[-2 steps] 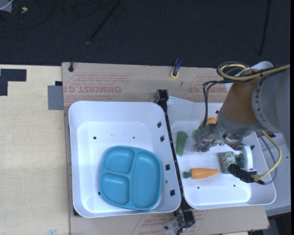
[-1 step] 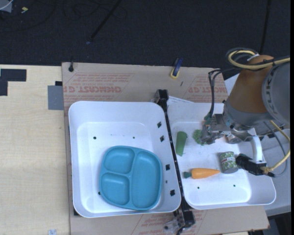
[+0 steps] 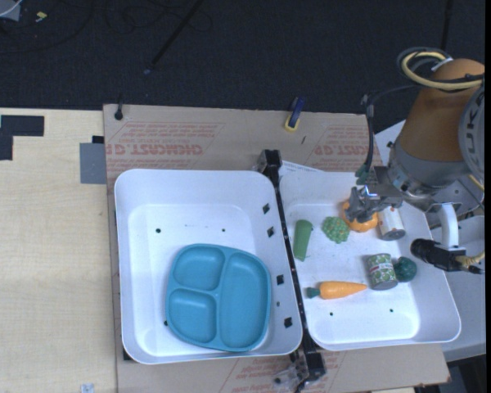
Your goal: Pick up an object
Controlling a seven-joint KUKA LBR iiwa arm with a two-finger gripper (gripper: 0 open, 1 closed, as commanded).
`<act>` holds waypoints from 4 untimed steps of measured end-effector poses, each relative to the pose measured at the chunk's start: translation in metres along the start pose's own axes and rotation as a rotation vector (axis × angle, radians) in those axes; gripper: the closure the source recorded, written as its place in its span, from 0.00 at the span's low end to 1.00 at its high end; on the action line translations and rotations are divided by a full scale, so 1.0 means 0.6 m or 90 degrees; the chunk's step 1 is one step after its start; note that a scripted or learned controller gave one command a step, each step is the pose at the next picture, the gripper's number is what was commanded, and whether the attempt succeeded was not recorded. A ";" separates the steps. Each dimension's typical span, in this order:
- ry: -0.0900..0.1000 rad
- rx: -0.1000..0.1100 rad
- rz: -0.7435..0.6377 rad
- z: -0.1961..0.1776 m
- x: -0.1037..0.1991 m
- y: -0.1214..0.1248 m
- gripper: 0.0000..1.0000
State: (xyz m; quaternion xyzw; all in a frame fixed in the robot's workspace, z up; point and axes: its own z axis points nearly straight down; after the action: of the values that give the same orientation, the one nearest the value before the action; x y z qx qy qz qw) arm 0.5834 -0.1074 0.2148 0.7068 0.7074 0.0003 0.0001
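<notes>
My tool (image 3: 362,209) sits low over the orange piece (image 3: 365,223) near the right bin's (image 3: 430,322) far edge; honestly can't tell if it's open or gripping anything.

Upside-down reddish print on the cardboard sheet (image 3: 198,137) well left of the tool (image 3: 362,205), too faint to read

Left white bin (image 3: 139,211) holds a blue divided plate (image 3: 218,296) toward its 5 o'clock corner, both bins sit on a cardboard sheet (image 3: 196,142) with a blue-yellow clamp (image 3: 294,115) at its 12 o'clock edge, pale wooden bench (image 3: 41,260) at 9 o'clock, dark carpet (image 3: 229,39) at 12.
</notes>
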 end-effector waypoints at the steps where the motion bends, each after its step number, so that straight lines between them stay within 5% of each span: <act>1: 0.000 0.001 0.000 -0.022 -0.001 0.000 1.00; 2: 0.001 0.004 -0.001 -0.031 0.064 -0.045 1.00; 4: 0.001 0.003 0.000 -0.018 0.166 -0.066 1.00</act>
State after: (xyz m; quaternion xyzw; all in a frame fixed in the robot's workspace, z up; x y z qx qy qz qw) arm 0.5440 -0.0079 0.2253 0.7066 0.7076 -0.0012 -0.0022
